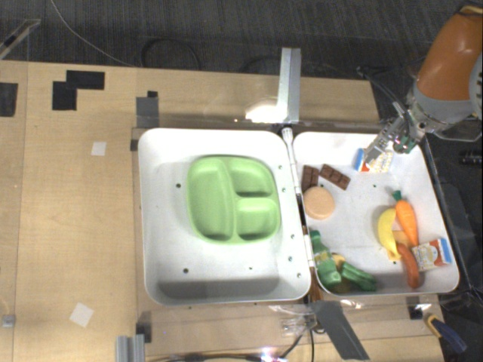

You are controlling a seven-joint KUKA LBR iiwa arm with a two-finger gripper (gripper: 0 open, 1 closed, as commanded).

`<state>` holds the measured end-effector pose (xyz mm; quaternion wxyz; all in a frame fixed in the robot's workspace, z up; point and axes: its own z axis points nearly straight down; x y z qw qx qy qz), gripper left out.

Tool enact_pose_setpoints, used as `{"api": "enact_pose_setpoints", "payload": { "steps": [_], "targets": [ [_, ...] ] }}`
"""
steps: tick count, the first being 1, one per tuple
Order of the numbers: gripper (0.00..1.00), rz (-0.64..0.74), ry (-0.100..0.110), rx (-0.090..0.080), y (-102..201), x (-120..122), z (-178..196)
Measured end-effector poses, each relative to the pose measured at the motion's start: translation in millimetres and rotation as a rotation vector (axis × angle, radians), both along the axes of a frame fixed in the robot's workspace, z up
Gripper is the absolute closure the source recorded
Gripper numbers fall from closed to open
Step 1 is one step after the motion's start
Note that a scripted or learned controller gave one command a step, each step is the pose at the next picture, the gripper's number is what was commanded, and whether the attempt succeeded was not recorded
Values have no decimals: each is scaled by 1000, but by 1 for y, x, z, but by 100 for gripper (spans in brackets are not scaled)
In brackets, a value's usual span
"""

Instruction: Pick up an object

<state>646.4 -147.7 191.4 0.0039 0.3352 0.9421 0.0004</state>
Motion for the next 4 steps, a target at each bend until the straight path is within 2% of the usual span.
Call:
{"api": "enact_pose_setpoints", "payload": {
  "steps": [1,2,3,4],
  "targets": [
    [100,-101,-3,2,48,18,4],
    [100,-289,-3,5,105,-18,53],
    [100,-354,1,2,38,23,38],
    [100,-122,-1,-1,-37,24,7]
  ]
}}
